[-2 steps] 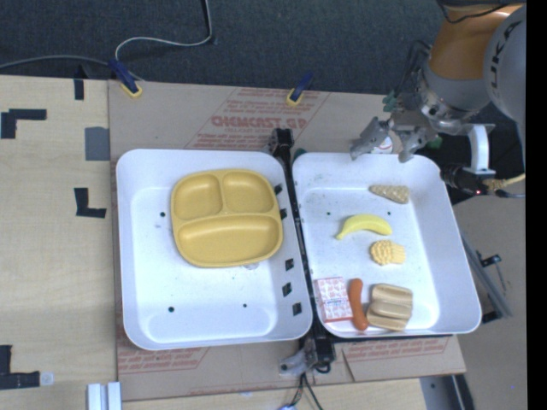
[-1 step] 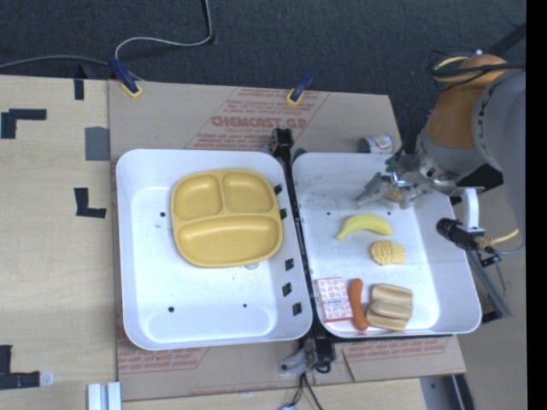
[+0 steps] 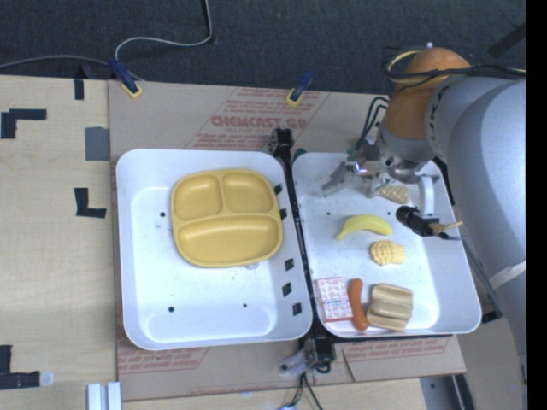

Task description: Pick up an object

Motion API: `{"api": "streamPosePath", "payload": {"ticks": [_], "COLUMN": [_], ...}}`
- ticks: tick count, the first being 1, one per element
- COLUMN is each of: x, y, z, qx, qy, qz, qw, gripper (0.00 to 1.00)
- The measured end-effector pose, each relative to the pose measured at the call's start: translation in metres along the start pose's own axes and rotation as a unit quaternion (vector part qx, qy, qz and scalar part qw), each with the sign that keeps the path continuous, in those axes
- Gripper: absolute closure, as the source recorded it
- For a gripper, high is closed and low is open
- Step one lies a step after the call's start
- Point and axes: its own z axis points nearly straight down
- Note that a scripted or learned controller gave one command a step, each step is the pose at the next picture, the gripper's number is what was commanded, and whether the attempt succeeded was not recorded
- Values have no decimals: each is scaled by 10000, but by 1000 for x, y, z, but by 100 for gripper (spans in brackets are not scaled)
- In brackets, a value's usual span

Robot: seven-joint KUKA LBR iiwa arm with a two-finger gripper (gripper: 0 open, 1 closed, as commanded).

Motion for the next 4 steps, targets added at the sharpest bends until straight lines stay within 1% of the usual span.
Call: {"api": "streamPosePath", "payload": {"ticks": [1,2,3,4], "x": [39,29,6,-11], "y": [-48,0,-45,-178], "z": [0,1,-1,-1], "qx": [11,0,2,15], "qy": [0,-3,-9,-9], "qz": [7,1,10,26], "qw": [10000,10000,10000,10000], "gripper": [0,0,0,0]}}
